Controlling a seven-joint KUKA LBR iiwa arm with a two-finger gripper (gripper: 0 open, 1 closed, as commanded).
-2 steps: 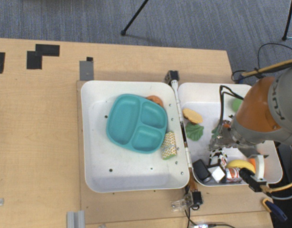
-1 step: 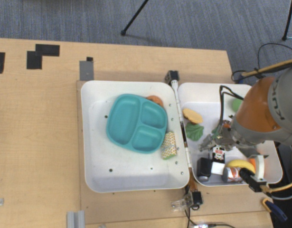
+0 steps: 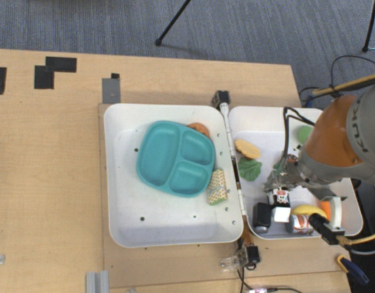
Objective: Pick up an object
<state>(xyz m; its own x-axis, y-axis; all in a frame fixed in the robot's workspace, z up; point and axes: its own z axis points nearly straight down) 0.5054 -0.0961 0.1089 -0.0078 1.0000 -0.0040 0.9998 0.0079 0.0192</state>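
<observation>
Two-finger gripper low in right white bin, finger state unclear. Nearby: yellow oval piece, green leaf-shaped piece. Teal divided plastic tray in left white bin.

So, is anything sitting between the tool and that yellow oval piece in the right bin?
Nothing visible lies directly between them. The tool sits low in the right white bin; the yellow oval piece lies up-left of it. A green leaf-shaped item lies just below the piece, beside that path.

Arm reaching into right bin, gripper hanging over clutter, leaf lying just beyond it, teal tray sitting well apart in left bin
</observation>
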